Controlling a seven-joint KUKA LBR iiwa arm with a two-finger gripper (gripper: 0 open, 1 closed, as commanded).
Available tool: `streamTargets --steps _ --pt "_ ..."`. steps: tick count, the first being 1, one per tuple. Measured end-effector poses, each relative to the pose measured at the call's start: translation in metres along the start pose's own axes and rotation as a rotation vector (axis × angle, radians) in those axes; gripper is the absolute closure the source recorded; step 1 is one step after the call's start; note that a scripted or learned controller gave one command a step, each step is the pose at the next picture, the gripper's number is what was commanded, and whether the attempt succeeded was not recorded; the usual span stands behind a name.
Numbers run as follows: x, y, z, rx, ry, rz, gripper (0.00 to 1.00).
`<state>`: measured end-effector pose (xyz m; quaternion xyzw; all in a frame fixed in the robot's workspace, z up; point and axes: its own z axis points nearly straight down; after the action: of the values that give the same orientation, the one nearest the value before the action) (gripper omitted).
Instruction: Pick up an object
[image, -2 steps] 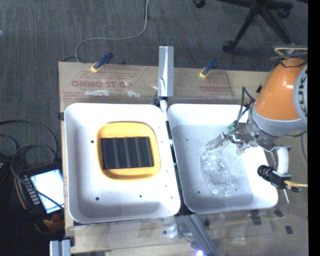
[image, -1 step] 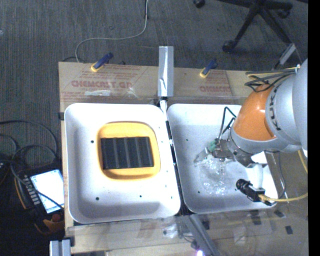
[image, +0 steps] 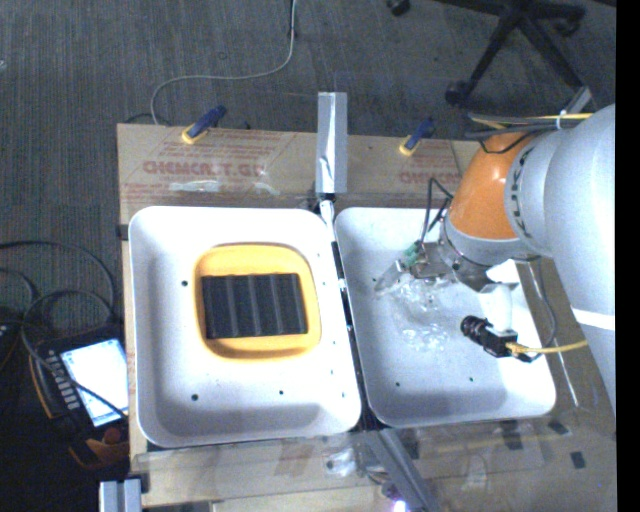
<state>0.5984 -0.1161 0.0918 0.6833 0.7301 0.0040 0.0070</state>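
Note:
A yellow tray-like object with a black ribbed insert (image: 255, 302) lies flat in the left bin (image: 160, 390). In the right bin (image: 450, 400) sit pieces of clear crumpled plastic (image: 418, 300), hard to make out against the white floor. My gripper (image: 415, 264) is low over the upper middle of the right bin, right at the top edge of the clear plastic. The grey arm with its orange band (image: 485, 200) hides what lies behind the gripper.
A black fitting with a yellow cable (image: 488, 335) hangs from the arm over the right bin's right half. A metal post (image: 330, 150) stands at the back between the bins. Two blue clamps (image: 203, 123) hold the cardboard backing.

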Motion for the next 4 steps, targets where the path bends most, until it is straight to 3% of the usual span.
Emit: streamTargets --steps 1,2,3,4 --pt "0.0 0.0 0.0 0.0 0.0 0.0 0.0" --pt "0.001 0.002 -0.012 -0.005 0.001 -0.001 1.0" --pt "0.036 0.029 -0.092 0.015 0.005 -0.207 1.0" --pt "0.038 0.033 -0.092 0.015 0.004 -0.312 1.0"
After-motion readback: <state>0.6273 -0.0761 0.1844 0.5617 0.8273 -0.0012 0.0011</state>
